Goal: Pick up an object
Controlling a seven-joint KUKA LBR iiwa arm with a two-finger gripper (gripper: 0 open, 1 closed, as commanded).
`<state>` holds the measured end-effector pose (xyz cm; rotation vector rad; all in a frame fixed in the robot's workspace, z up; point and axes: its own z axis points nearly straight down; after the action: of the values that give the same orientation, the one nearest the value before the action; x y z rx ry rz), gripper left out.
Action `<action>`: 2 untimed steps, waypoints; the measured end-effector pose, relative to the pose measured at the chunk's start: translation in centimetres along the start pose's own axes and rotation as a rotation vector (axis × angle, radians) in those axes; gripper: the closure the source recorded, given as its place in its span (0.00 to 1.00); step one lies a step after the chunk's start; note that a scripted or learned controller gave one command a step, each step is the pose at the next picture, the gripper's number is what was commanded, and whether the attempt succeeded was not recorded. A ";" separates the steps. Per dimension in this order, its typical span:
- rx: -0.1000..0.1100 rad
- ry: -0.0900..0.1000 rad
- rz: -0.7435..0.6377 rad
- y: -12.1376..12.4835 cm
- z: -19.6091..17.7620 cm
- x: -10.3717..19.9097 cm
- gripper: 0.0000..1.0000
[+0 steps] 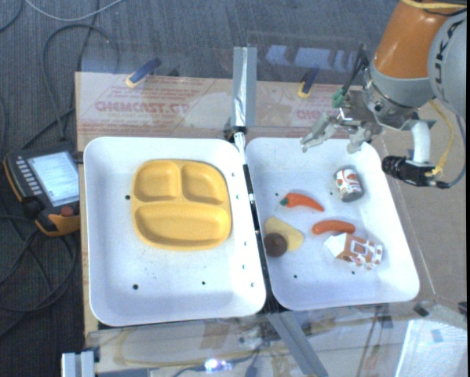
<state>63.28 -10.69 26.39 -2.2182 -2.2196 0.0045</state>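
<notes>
Arm: the grey arm [423, 45] with its orange band comes in from the right, over the far right corner of the bench.
Claw: the claw [335, 136] hangs over the far edge of the right bin. Its two fingers [317, 134] are spread apart, with nothing between them.
Right bin: the white right bin [399, 281] sits on the right half of the bench and has all the small things in it.
Can: a small can [347, 184] with a red and white label lies on its side near the far right side of the right bin, just below the claw but not touching it.
Carrot: an orange carrot [301, 202] with a green end lies near the middle of the right bin.
Sausage: a red-orange sausage [333, 227] lies to the right of the carrot, a little nearer the front edge.
Box: a small white and orange box [356, 250] lies just beside the sausage, toward the front right corner of the bin.
Yellow piece: a flat pale yellow piece [291, 235] lies by the left wall of the right bin, with a dark brown round thing [276, 244] touching it.
Left bin: the white left bin [109, 289] holds a yellow tray [181, 203] with three parts, near the middle.
Tablet: a small screen [48, 177] with an orange edge lies on the floor by the left edge of the bench.
</notes>
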 end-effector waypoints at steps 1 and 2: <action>0.001 -0.002 0.019 -2.5 9.6 -7.1 0.00; -0.002 0.001 -0.029 -0.4 17.2 -9.5 0.00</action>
<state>62.80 -20.20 9.17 -2.1858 -2.2521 0.0009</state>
